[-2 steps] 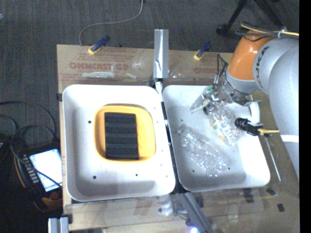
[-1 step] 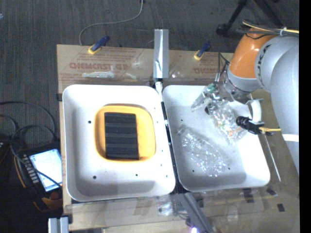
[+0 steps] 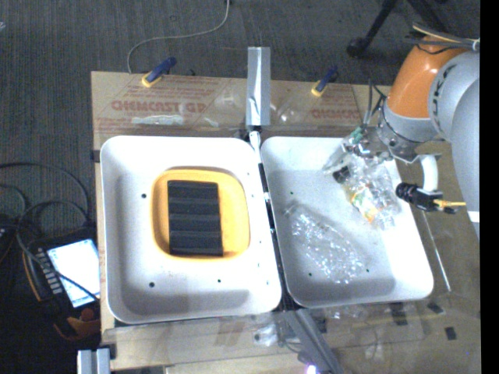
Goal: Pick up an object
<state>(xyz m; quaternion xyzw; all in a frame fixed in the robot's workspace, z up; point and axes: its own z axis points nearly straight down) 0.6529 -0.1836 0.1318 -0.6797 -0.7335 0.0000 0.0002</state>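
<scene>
Gripper [image 3: 360,148] over crumpled clear wrapper [image 3: 373,187], long axis running down-right

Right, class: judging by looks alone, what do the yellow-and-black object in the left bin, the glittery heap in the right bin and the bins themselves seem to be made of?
Yellow-and-black object: probably matte rubber or soft plastic; dull, ridged black centre, no glare.
Glittery heap: likely clear crinkled plastic film; see-through, with sparkling highlights.
Bins: apparently smooth white moulded plastic; rounded corners, soft sheen.

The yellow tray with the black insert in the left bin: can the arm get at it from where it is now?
Probably yes. The yellow tray lies uncovered in the left bin, nothing over it. The arm hangs over the right bin and must cross the divider.
</scene>
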